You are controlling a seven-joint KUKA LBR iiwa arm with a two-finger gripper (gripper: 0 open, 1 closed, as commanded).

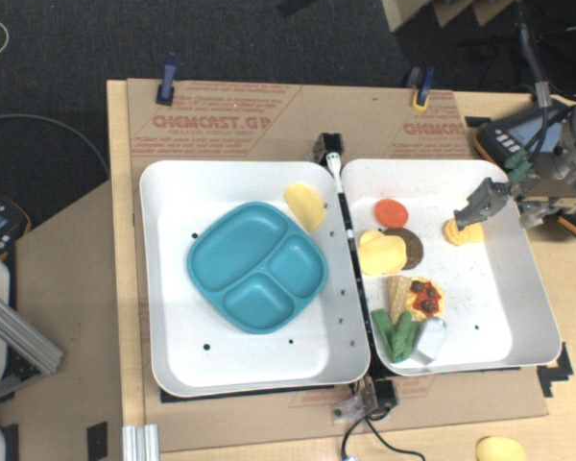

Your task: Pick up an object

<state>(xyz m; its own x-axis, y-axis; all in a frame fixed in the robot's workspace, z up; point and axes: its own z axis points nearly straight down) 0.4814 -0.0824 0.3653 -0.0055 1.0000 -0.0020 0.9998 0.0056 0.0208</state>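
Note:
My gripper (466, 215) reaches in from the right over the right bin (518, 286), its tip just above a small yellow-orange toy (466, 232) near the bin's far right. Further left in this bin lie a red disc (392, 212), a yellow block (380, 254) on a brown disc (412, 248), a pizza slice (419, 299) and a green piece (396, 335). In the left bin (168, 219) a blue divided plate (257, 267) lies with a yellow lemon-like toy (305, 206) at its far right corner.
The bins meet at a centre seam with a black clip (329, 147) at the back. A blue clamp (166, 81) and a yellow clamp (421, 88) hold the cardboard's far edge. A yellow object (499, 448) lies off the bench at bottom right.

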